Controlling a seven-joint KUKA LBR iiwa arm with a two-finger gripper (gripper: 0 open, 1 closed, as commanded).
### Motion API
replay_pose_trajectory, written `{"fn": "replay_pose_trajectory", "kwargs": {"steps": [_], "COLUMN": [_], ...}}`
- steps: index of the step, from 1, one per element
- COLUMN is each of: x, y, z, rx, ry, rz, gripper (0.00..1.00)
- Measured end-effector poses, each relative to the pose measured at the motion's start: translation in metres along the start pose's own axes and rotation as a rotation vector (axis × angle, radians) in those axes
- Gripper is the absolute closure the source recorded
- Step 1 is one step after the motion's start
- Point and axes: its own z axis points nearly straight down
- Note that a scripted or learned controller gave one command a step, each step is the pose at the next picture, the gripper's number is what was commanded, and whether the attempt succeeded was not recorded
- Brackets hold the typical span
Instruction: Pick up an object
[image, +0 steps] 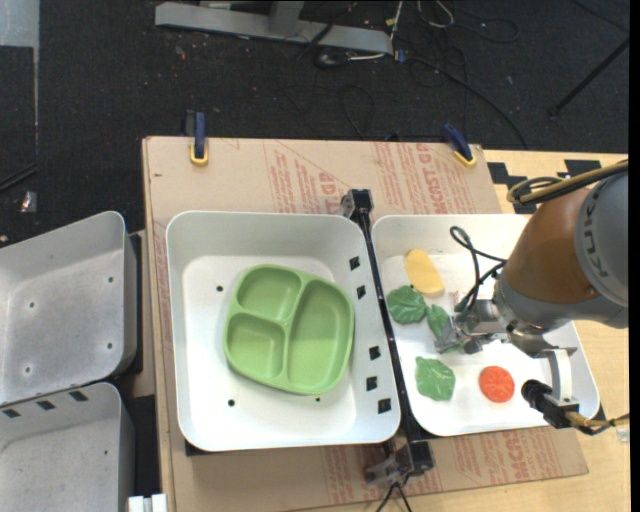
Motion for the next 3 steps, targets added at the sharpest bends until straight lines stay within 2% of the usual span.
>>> {"fn": "replay_pose_trajectory", "kwargs": {"steps": [3], "x": [0.008], "y": [0.004], "z": [-0.151], "rx": [-0.005], "ry": [-0.001], "rz": [-0.007], "gripper": [1.0]}}
